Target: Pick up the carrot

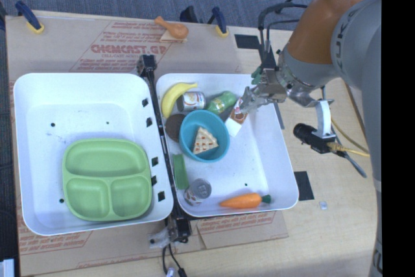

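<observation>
Right-hand bin [275,139]: your gripper [249,102] hovers — grip unreadable, tips blurred — while the carrot [241,202] lies well below it.

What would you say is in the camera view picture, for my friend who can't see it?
A grey robot arm's end effector hovers over the top of the right white bin, far from the orange toy carrot lying at that bin's bottom edge. A blue bowl holds a pizza slice; the left bin holds a green divided plate.
</observation>
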Motion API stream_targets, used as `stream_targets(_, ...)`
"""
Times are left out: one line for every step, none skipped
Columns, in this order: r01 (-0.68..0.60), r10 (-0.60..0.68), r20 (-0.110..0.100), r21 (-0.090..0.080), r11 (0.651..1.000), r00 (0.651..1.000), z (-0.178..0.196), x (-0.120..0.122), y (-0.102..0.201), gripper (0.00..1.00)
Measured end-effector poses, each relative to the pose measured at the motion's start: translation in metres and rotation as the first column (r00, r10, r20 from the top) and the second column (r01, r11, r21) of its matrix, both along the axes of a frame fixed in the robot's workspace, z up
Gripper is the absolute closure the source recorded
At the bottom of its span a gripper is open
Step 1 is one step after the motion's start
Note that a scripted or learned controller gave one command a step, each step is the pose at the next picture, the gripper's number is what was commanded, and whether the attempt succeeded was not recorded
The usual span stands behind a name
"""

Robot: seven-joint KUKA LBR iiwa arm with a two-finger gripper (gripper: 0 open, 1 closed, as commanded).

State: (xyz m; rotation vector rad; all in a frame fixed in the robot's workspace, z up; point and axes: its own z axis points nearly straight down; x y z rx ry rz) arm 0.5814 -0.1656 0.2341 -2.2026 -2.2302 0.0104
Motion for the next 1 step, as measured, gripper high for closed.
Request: stream_targets(0.003,-0.003,0.005,0.001,1.0,1.0,0.0368,-0.0556,0.0109,0.0)
